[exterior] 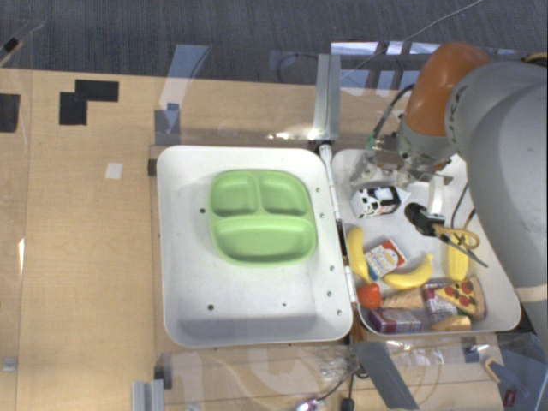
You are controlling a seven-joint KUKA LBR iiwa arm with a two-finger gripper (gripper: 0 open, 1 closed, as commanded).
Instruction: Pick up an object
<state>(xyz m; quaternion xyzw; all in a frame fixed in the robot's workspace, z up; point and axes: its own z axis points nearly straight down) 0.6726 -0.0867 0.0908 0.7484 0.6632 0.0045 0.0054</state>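
Quick rundown: two white bins on the counter (77, 255). The left bin (184, 306) sits mid-frame and has a green divided plate (261, 215) lying flat in its upper half.

The right bin (346, 171) is where all the stuff is. The arm (505, 144) comes in from the right edge w/ its orange band (441, 80) up top, and the gripper (387, 166) sits over the upper left part of that bin. Can't tell if the gripper is open or closed from this angle, and I don't see anything held in it.

Just below the gripper is a small black-and-white toy (378, 200), on the bin floor afaict. It's close to the gripper, but I can't tell if they're touching.

Rest of the objects are crowded in the lower half of the right bin:
- yellow banana (356, 253) along the bin's left wall, running up-down
- white/red card (385, 254) just right of it
- 2nd banana (409, 273) curved, below the card
- corn cob (459, 264) toward the right
- red tomato (369, 295) at the lower left, near the bottom of the 1st banana
- pizza slice (454, 296) lower right
- purple packet (396, 319) at the bottom edge, partly under other bits

So nothing's picked up yet imo; every object I can make out is in the right bin.
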